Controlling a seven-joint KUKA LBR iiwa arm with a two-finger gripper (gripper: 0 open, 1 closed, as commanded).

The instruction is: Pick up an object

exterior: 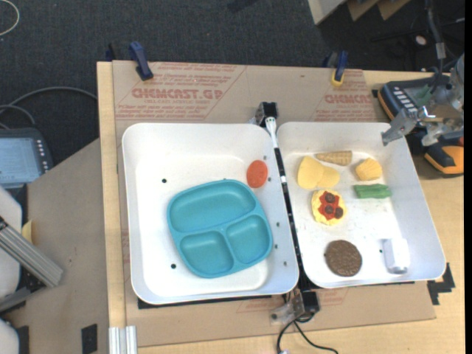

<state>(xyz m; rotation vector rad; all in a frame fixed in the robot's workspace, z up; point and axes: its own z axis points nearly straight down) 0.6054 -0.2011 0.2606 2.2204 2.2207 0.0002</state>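
Looking down on the bench, I saw the gripper [400, 128] at the far right corner of the right bin [420, 220], hanging over the rim. A grey metal part of it jutted toward the bin's far edge, but I could not tell how far the fingers stood apart, and nothing showed between them. It touched none of the objects as far as I could judge.

The objects lay in the right bin. At the far end sat a tan cone-shaped piece [335, 157], and just near of it a yellow chunk [316, 173]. To the right of those was a smaller yellow-orange piece [368, 169], with a green piece [371, 192] just near of it. A small pizza toy [328, 206], yellow with red and dark spots, lay in the middle of the bin. A brown round cookie [343, 257] sat toward the near edge, and a white object [394, 255] lay to its right, close to the near right corner.

In the left bin [144, 198] a teal divided plate [218, 227] took up the middle, tilted in plan, and an orange-red ball [257, 173] rested just beyond its far right corner, close to the bin's right wall.
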